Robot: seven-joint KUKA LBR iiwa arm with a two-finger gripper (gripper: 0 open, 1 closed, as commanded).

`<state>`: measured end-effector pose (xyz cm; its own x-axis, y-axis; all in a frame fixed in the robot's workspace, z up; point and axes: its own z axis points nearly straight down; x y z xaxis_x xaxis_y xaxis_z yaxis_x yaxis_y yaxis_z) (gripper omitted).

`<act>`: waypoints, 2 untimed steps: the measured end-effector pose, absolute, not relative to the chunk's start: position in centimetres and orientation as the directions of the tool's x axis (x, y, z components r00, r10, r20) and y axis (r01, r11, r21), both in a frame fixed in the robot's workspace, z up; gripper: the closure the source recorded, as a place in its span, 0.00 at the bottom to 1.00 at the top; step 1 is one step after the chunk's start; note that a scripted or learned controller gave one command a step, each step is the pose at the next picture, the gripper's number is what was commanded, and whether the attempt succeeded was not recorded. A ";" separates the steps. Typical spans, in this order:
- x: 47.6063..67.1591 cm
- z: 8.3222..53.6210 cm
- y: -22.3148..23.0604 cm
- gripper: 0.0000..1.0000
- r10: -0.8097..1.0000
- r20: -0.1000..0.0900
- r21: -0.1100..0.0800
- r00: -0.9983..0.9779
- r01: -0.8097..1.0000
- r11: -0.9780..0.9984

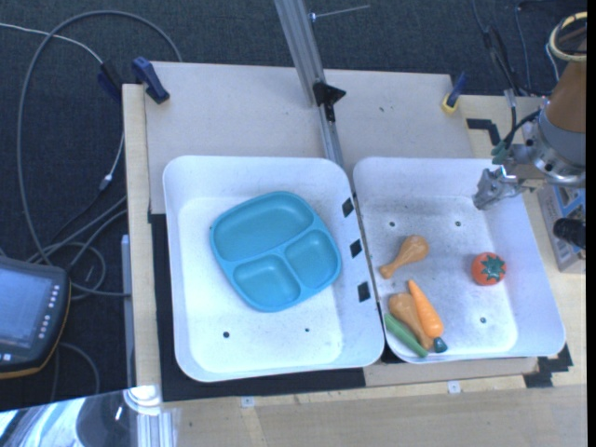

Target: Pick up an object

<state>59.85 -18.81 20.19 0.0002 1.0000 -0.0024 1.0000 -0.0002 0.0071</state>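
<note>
The claw (488, 190) hangs over the right bin's (447, 189) far corner, its state unclear, well apart from the tomato (487, 268) and carrot (425, 311), so closing here grabs nothing.

Divided plate (275, 261) is sitting in left bin (186, 343); drumstick (404, 253), tomato (487, 268), carrot (425, 309) are lying in right bin (531, 324).

A grey arm (562, 142) with an orange band (568, 101), ending in a silvery metal end effector (488, 191).
</note>
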 end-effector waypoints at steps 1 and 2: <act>60.0 23.2 -18.8 1.00 1.000 -0.002 0.006 -0.001 1.000 0.001; 59.5 22.6 -12.7 1.00 1.000 0.003 -0.002 -0.006 1.000 0.006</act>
<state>59.49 -12.74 22.60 -0.0063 1.0000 0.0033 1.0000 0.0063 -0.0023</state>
